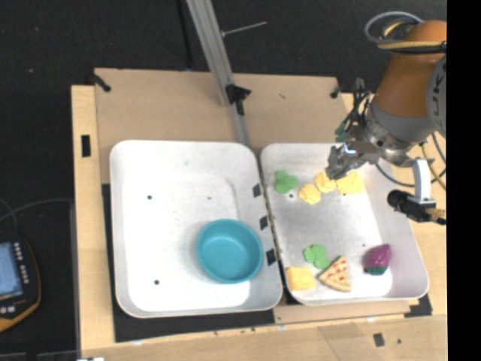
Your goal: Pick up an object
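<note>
Touching tool (340, 161): yellow piece (325, 181) below

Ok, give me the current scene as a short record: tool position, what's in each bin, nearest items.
tool: over the upper part of the right bin, above the yellow pieces
nearest items: yellow pieces and yellow block just below the tool
left bin: holds a blue bowl
right bin, upper: green piece, yellow piece
right bin, lower: green piece, yellow cube, pizza slice, purple item
grasp: cannot tell from this view
</note>
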### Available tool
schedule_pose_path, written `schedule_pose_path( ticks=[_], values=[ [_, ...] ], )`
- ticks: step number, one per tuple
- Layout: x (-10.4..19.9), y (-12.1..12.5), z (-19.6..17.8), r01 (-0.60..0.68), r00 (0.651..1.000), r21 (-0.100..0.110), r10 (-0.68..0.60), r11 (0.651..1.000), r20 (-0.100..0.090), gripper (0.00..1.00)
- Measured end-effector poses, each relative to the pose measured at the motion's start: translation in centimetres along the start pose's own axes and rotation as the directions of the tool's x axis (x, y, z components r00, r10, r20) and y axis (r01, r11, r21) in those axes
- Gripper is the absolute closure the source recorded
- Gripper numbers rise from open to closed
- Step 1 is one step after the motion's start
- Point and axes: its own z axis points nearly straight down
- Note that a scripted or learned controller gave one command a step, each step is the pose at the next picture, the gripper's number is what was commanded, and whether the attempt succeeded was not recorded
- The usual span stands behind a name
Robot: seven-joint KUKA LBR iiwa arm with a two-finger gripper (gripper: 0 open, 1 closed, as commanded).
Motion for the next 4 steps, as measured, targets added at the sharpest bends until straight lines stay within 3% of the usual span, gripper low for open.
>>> schedule_pose_path(
  ticks=[4],
  values=[
    [20.0,4.4,-0.3,0.003,1.0,-0.001,-0.003,1.0,-0.001,1.0]
  ],
)
